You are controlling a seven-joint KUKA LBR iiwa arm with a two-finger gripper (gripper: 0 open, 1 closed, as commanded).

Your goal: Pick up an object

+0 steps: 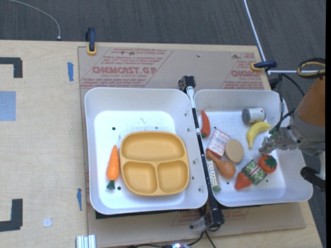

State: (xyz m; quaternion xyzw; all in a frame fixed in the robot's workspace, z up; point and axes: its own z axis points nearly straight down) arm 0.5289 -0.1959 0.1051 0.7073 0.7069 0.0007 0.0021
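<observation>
the gripper (270,141) sits low in the right bin (295,190), at its right side, between the banana (257,132) and the tomato (267,163). its fingers are small and blurred against the bin floor, and i cannot tell whether they are apart or together; nothing shows between them. the arm (310,112) behind it is cut off by the right edge, its orange band a soft blur.

the right bin holds one yellow banana just left of the gripper, one red tomato just near of it, one green packet (253,170) touching the tomato, one red strawberry-like piece (242,181) at the packet's left end, one tan round disc (234,151), one brown pear-shaped item (224,166), one white and red carton (219,141), one grey can (253,114) on its side at the far end, one red pepper (205,123) by the left wall, and something pale and green (213,177) along that wall, hard to make out.

the left bin (98,138) holds one yellow three-compartment tray (153,161) and one orange carrot (113,164) lying just left of it.
</observation>
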